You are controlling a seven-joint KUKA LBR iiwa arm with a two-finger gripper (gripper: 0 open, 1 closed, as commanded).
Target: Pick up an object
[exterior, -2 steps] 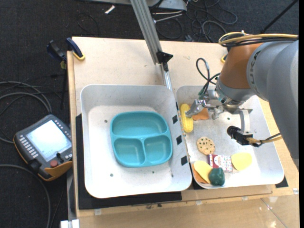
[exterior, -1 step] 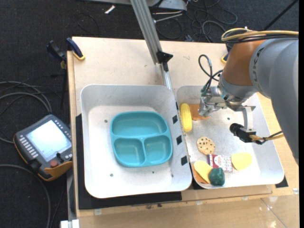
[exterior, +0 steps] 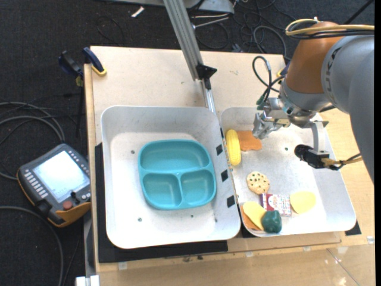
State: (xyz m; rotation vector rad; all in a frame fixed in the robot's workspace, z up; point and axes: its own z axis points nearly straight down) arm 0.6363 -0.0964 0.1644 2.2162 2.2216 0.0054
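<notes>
reaching down into the right bin [exterior: 333, 216], pincer [exterior: 261, 130] above orange piece [exterior: 249, 142], grip state unclear

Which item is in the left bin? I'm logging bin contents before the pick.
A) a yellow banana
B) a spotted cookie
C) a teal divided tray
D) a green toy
C: the teal divided tray lies alone in the left bin, while the cookie, green toy and banana are all in the right bin.
</notes>
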